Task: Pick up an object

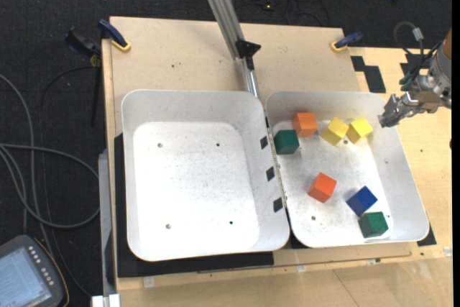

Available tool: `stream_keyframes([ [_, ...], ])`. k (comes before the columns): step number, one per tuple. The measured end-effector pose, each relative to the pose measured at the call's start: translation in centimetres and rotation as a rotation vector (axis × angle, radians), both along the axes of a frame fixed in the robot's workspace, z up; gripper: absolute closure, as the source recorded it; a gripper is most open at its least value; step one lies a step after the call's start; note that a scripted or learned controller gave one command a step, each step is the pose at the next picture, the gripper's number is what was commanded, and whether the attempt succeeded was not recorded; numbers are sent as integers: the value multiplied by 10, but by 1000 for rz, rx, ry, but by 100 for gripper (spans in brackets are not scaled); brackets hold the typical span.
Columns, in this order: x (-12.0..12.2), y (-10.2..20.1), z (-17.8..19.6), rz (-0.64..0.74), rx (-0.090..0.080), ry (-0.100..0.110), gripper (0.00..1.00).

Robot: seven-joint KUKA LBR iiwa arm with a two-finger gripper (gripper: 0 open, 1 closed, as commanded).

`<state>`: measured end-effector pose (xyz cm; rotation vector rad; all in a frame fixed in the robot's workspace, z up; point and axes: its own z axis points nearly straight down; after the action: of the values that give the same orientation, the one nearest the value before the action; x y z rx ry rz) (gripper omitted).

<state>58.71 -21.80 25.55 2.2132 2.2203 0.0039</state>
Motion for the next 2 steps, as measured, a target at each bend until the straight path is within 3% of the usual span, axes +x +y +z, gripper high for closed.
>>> stream_keyframes([
  [2,34,103,10,5,3,3,100],
])
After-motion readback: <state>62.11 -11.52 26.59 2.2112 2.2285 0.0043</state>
